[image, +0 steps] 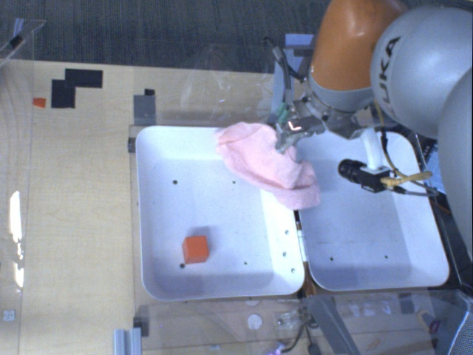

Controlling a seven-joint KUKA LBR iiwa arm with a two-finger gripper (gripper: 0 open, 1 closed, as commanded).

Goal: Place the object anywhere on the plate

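1. While the grey arm [414,58] with the orange band reaches in from 3 o'clock, its gripper [290,135] sits at the top of the soft pink cloth [270,165], near 12 o'clock of the scene.
2. I cannot tell if the gripper is pinching the cloth. It touches the top edge, and the cloth looks a bit bunched there.
3. The pink cloth lies across the wall where the two shallow white bins meet. Most of it is in the left white bin [214,220], and one corner hangs over into the right white bin [377,235].
4. I think it lies this way because it is being carried or dragged from one bin toward the other.
5. A small orange block [196,249] rests in the left bin, toward 7 o'clock, well apart from the cloth.
6. I see no plate, so I cannot say where the thing should go. I am also not sure if the cloth or the block is the thing to move.
7. A black tube-shaped part [362,174] hangs off the arm over the right bin.
8. The bins sit on a pale wooden table [74,235]. Black square marks [72,86] and a tiny red mark [39,103] are at 10 o'clock on it.
9. Past the table, at 12 o'clock, is dark grey carpet floor [162,21].
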